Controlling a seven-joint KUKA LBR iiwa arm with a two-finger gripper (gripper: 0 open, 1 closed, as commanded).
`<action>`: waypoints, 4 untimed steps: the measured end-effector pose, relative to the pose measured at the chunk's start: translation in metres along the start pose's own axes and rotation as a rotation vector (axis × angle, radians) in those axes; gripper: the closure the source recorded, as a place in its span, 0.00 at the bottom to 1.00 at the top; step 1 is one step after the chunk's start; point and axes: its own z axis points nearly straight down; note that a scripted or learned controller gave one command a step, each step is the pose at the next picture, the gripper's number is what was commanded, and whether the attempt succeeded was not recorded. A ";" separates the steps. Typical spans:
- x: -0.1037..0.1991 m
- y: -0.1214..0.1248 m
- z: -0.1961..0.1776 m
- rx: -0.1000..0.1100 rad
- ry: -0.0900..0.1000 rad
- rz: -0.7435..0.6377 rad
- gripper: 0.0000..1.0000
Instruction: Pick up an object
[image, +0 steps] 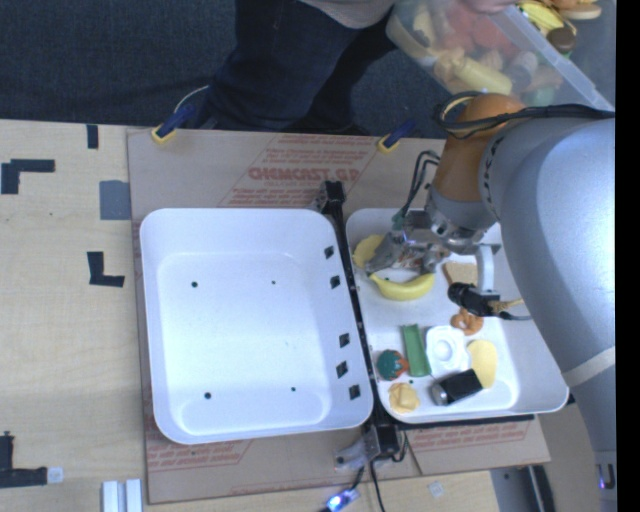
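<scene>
Two white bins (165, 300) sit on cardboard (290, 170) over a wood bench (60, 330), dark carpet beyond. Gripper (405, 255) hangs low above the banana (405, 288) (right bin); how wide it gapes, or any hold, cannot be made out.

Arm (560, 230) cut off by right edge, covers right bin's (520, 400) far right corner. Gripper (405, 255) over banana (405, 287): fingertips blurred. Banana's upper part hidden under gripper. Clear tub (480, 45) beyond right bin cut by top edge, contents blurred.

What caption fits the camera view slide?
Grey KUKA arm's gripper lowered over a yellow banana-shaped toy in the cluttered right white bin.
</scene>
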 end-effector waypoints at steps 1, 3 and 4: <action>-0.001 -0.002 -0.008 -0.002 0.000 -0.001 1.00; -0.031 -0.097 0.001 -0.040 0.004 -0.004 1.00; 0.060 -0.071 -0.106 -0.052 0.007 -0.017 1.00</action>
